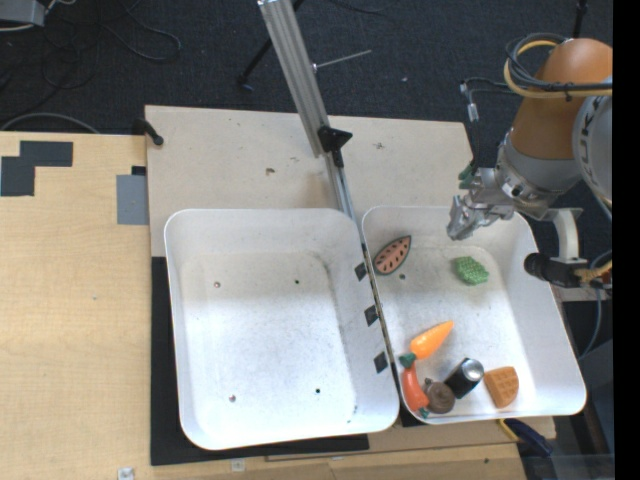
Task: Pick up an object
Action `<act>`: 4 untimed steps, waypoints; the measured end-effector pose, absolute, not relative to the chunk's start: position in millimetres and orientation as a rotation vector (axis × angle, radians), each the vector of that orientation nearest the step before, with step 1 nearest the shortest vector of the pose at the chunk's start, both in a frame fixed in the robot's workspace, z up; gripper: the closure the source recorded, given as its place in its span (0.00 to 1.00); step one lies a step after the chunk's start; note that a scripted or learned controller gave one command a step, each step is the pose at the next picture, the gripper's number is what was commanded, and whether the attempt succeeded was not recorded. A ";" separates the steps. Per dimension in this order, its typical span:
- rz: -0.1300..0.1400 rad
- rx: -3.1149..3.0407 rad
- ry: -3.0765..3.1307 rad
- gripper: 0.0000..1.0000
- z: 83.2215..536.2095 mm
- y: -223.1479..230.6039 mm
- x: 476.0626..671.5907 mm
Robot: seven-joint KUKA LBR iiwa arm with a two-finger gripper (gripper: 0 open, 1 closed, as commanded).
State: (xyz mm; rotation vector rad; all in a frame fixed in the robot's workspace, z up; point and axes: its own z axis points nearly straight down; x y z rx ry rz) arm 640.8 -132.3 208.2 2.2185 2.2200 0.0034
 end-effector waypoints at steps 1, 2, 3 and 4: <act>0.003 2.218 2.221 1.00 251.1 -135.7 641.8; -0.003 2.221 2.228 1.00 248.4 -97.1 621.4; -0.004 2.222 2.229 1.00 235.1 -51.2 601.9; -0.002 2.220 2.230 1.00 241.6 -2.0 579.6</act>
